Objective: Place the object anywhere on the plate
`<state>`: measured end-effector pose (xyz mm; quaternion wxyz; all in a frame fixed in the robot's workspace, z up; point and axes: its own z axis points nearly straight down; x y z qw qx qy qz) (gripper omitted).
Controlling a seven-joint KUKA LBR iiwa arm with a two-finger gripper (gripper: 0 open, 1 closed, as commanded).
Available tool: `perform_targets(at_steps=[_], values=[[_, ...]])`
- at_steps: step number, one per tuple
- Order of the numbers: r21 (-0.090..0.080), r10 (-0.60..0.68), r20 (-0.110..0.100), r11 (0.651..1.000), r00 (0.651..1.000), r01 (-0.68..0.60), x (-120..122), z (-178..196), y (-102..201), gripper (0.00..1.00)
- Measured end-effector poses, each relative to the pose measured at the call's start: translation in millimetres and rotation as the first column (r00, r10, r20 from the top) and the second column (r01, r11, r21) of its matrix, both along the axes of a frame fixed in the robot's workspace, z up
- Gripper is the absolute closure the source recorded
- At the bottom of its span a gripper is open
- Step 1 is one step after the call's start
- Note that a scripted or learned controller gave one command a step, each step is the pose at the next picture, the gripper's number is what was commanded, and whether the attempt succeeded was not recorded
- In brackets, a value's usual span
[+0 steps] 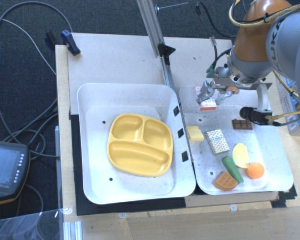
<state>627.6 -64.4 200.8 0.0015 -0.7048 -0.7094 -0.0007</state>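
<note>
- A wooden bench [115, 54] seen from above at a slant, bearing two shallow white bins side by side; dark floor and looping grey cables lie to the left.
- The robot arm [270, 29], grey with an orange band above the wrist, reaches in from the upper right and bends down toward the far end of the right bin [270, 184].
- The left bin [90, 114] holds a yellow plate [140, 145] with three compartments — it sits near the bin's middle, and none of the small objects lies on it.
- The gripper [210, 95] hangs over the far left corner of the right bin, pointing down; a small white carton with a red edge [208, 104] sits right at its tip. Whether the fingers are released or clenched on the carton I cannot tell.
- Small objects are scattered in the right bin: a pale yellow block [194, 133] at the left wall, a speckled white-green box [218, 141] just beside it, and a brown chocolate bar [242, 125] toward the right.
- Nearer the front — a pale yellow wedge [240, 155], a green vegetable [233, 170], an orange ball [256, 171] and a brown waffle [225, 181], grouped close together.
</note>
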Motion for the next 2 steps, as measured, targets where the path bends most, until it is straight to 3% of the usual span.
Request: perform_targets(at_steps=[2], values=[[0.0, 0.002, 0.004, 1.0, 1.0, -0.002, 15.9, 27.4, 122.9, 1.0]])
